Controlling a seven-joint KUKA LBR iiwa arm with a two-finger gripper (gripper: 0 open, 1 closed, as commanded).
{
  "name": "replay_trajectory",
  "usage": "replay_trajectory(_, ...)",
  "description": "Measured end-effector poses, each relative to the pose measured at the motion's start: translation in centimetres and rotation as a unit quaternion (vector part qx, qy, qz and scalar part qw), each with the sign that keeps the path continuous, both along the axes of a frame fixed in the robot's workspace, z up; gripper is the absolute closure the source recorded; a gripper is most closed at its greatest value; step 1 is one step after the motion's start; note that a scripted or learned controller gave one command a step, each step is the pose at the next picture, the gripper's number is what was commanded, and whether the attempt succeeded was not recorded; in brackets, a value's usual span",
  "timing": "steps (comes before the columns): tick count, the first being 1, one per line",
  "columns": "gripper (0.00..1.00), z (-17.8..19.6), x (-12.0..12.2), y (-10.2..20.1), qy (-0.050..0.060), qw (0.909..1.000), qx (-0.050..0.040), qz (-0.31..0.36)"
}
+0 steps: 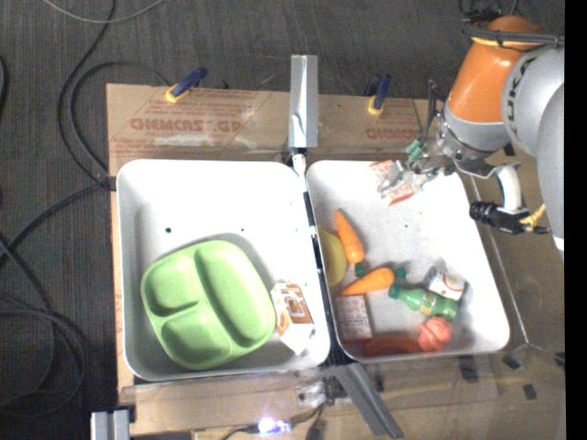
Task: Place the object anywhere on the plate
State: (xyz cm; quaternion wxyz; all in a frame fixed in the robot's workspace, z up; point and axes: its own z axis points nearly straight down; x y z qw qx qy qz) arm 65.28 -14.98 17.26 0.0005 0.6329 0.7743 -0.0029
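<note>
Plate comes first on the left: a green, square plastic plate with 3 compartments (pixel 207 305) lies in the left shallow white bin (pixel 147 191), bare of any object. A small white and orange carton (pixel 293 312) leans at that bin's lower right corner, just beside the plate.

Across the divider, the right shallow white bin (pixel 477 246) holds the pickable things: a yellow toy fruit (pixel 334 257), 2 orange toy carrots (pixel 349 236) (pixel 369 280), a flat red and white packet (pixel 352 317), a green toy bottle (pixel 424 300), a small white and brown carton (pixel 447 285) and a pink round toy (pixel 435 335).

Farther right, the jaws (pixel 404 178) hang over the right bin's upper edge on the grey and orange arm (pixel 500 81). They blur into a pale, red-flecked mass, so I cannot tell how far open they are or whether anything sits between them.

The step in hand looks like the pick, or its very start. If something is held, the next move calls for a long carry leftward over the divider to the plate; otherwise, a descent onto 1 toy.

The arm is cut off at the right.
</note>
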Motion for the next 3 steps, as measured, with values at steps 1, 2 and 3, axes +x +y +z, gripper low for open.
replay_trajectory(1,1.0,6.2,-2.2,2.3,-0.001,0.9924,0.0019,0.123)
replay_trajectory(2,1.0,10.6,-7.7,5.5,-0.001,0.9931,0.0033,0.117)
replay_trajectory(3,1.0,9.7,-8.5,12.0,-0.001,0.9546,0.0035,0.298)
